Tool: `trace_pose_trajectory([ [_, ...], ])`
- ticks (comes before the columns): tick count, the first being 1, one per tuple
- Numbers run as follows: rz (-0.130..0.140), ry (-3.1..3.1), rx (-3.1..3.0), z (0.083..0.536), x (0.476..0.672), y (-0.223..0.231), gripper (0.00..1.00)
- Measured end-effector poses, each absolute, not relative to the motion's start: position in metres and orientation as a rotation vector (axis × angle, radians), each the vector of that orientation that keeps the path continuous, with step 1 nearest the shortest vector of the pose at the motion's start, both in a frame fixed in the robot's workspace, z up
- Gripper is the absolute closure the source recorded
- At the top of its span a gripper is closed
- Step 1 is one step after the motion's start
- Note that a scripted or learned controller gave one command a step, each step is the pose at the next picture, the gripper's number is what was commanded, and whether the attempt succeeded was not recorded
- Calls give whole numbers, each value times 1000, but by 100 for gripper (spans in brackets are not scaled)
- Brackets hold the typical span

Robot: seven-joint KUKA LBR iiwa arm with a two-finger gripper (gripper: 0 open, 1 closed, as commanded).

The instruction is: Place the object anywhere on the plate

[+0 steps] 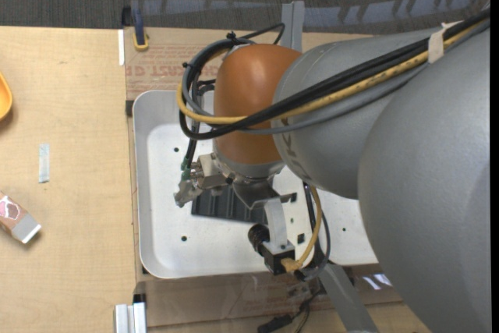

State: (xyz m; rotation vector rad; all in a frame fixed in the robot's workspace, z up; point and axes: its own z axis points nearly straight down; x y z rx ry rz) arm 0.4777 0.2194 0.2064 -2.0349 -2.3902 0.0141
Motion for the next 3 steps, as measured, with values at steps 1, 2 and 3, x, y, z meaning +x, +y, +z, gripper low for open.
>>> trace_pose_trajectory([
  [1, 14, -2390, -2035, 206, 478, 219, 0],
  [2, 24, -2385, -2039, 213, 479, 217, 100],
  [3, 24, -2385, -2039, 213, 479, 217, 0],
])
